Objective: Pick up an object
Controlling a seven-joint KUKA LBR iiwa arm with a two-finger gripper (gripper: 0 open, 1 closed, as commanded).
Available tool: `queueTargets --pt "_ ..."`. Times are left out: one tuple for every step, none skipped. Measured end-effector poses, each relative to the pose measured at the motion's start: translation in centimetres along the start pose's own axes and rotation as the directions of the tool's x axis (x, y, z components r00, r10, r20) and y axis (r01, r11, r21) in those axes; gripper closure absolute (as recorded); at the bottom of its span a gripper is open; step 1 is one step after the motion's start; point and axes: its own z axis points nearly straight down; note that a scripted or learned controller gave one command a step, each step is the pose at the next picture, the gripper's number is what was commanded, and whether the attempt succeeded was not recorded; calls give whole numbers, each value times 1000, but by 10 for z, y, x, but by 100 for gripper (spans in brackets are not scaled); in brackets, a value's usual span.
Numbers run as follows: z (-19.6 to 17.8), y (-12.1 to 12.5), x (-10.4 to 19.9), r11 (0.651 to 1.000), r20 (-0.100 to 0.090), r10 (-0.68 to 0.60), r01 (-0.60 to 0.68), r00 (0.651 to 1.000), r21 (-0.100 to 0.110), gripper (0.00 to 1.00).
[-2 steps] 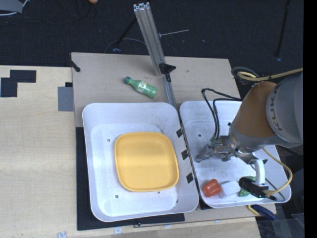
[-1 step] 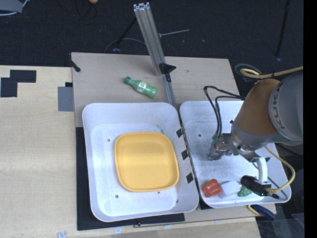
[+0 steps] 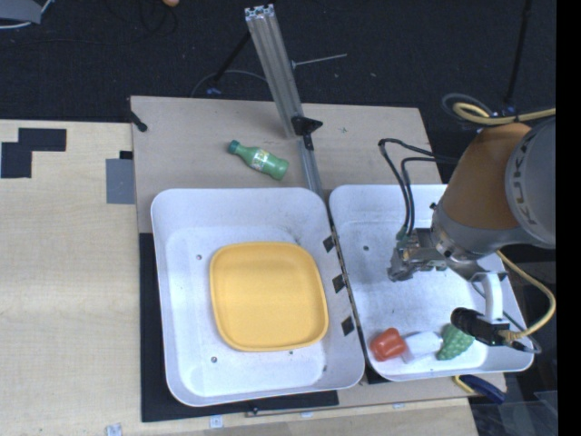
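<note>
A yellow square plate (image 3: pixel 269 294) lies flat in the left bin (image 3: pixel 182 216). In the right bin (image 3: pixel 363 212), near its front edge, sit a small red-orange object (image 3: pixel 388 343) and a knobbly green object (image 3: pixel 453 342). My gripper (image 3: pixel 406 265) hangs over the middle of the right bin, above and behind those two objects, under the orange band of the arm. Nothing shows between the gripper and the bin floor below it.
A green bottle (image 3: pixel 260 159) lies on its side on the bench behind the left bin. A slanted aluminium rail (image 3: pixel 281 62) rises from behind the bins. Black clips (image 3: pixel 338 282) sit along the rim where the two bins meet.
</note>
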Motion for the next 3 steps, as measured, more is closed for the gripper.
queueTargets --pt "-61 6 1 1000 0 1 -1 1000 -2 100" --pt "-60 6 0 1000 0 0 0 1000 4 100" --pt "-69 30 43 1000 0 -2 2 1000 3 100"
